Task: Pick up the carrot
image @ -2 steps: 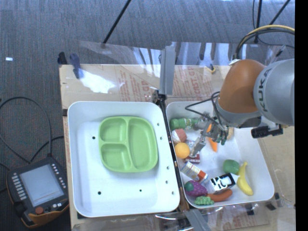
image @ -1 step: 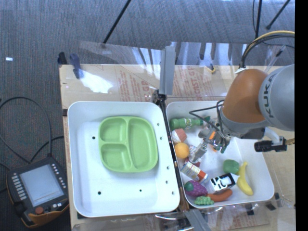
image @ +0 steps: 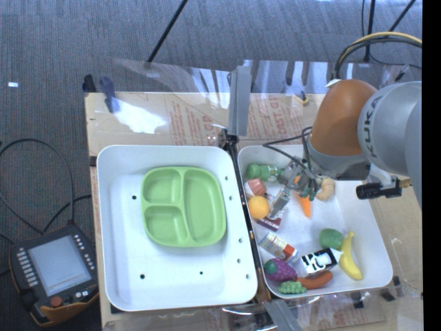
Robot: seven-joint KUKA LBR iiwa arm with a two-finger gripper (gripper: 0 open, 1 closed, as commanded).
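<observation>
Since the tool [image: 300, 182], grip state unreadable, hovers at the carrot's [image: 304, 203] top in the right bin [image: 381, 254], pinch square across its thick end.

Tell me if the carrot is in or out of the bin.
In. The carrot lies inside the right bin, just below the gripper.

Grey arm [image: 396, 126], orange band, black cables
</observation>
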